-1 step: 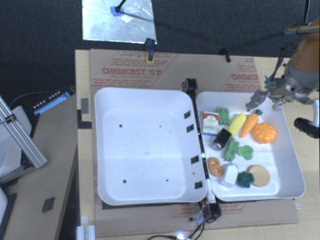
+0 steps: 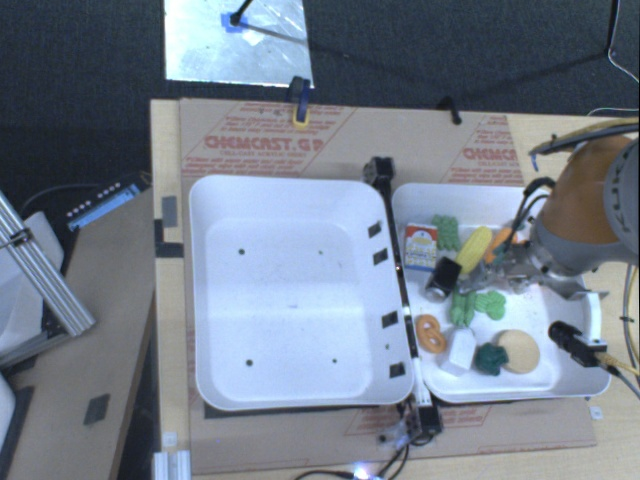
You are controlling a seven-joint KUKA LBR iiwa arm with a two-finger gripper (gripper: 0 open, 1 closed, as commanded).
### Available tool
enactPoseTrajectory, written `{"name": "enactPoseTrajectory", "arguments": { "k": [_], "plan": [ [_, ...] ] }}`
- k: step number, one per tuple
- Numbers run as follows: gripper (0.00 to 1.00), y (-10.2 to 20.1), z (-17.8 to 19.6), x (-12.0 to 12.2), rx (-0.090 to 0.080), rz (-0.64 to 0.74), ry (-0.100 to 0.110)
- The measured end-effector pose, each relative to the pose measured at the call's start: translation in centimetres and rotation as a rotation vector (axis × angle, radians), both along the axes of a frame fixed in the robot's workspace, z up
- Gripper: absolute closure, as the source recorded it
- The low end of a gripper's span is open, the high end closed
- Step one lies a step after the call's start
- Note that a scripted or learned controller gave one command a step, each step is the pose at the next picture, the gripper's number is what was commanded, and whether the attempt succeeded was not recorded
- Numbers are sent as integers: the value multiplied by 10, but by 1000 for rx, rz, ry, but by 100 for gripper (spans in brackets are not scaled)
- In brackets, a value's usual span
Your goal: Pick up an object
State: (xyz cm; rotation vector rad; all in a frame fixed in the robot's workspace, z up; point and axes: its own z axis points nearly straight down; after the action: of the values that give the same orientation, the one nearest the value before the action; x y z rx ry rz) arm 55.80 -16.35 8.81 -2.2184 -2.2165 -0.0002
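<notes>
The bench (image 2: 330,128) carries a brown sheet printed "CHEMCAST GP" and two white bins side by side. The left bin (image 2: 290,288) is the larger in view. The right bin (image 2: 500,196) holds a crowd of small things. The arm (image 2: 590,203) leans over it from the right, and its gripper (image 2: 500,258) sits low among them; whether it is spread or pinching I cannot tell.

Beside the gripper lie a yellow piece (image 2: 473,244), a black block (image 2: 443,274) and green pieces (image 2: 476,306). A red-and-white box (image 2: 420,246) sits near the divider; its print is unreadable. Nearer the front lie a tan disc (image 2: 520,350), a dark green lump (image 2: 490,358), a white block (image 2: 460,349) and an orange ring (image 2: 431,333).
</notes>
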Motion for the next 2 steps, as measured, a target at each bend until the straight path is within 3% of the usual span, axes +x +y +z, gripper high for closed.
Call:
{"name": "enactPoseTrajectory", "arguments": {
  "k": [1,2],
  "plan": [
    [0,17,1,62,-7,8,-15],
    [0,-17,1,33,11,9,-13]
  ]
}}
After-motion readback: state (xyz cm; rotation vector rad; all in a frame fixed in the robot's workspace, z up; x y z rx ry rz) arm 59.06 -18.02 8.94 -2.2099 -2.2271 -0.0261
